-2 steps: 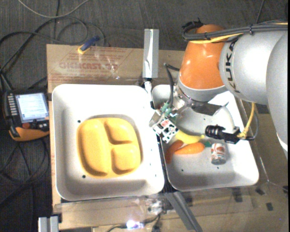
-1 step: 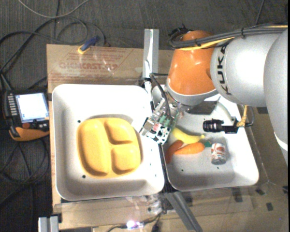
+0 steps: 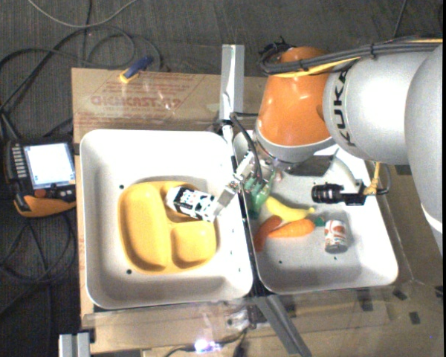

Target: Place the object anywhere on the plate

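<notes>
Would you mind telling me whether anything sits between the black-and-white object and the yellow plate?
Nothing visible does: the black-and-white object is at the tool tip, already over the yellow plate in the left bin.

End effector (image 3: 208, 207) holds spotted object (image 3: 192, 202) over yellow plate (image 3: 163, 236).

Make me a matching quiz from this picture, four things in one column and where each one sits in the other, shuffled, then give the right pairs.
Things:
1. black-and-white object
2. yellow plate
3. small can
4. carrot

Places:
A. in the right bin, nearest its right wall
B. on the floor of the left bin
C. in the right bin, between the banana and the can
D. over the plate's upper right part, at the fingers' tip

Pairs: 1-D, 2-B, 3-A, 4-C
</notes>
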You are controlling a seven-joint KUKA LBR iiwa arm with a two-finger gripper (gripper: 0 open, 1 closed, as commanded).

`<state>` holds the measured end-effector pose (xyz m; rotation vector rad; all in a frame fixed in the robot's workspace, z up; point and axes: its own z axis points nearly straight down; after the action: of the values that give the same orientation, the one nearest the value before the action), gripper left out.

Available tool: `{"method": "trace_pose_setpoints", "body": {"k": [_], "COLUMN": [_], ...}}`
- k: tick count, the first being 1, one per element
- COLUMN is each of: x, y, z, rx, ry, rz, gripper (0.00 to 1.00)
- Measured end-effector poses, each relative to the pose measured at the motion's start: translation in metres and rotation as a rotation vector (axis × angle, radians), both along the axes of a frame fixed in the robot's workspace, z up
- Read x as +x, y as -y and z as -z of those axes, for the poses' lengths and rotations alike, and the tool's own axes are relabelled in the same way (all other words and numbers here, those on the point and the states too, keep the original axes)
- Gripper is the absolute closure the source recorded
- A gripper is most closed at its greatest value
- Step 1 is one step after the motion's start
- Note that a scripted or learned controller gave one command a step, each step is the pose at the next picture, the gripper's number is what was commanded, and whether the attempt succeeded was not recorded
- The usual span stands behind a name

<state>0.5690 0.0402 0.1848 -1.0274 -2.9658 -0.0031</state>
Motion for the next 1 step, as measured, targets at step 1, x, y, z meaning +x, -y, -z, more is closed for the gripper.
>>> {"method": "trace_pose_setpoints", "body": {"k": [1], "x": [0.0005], "y": [-0.0038], "z": [-0.082], "rx": [-0.002], "ry": [0.003], "rz": [0.062], "gripper": [0.0]}}
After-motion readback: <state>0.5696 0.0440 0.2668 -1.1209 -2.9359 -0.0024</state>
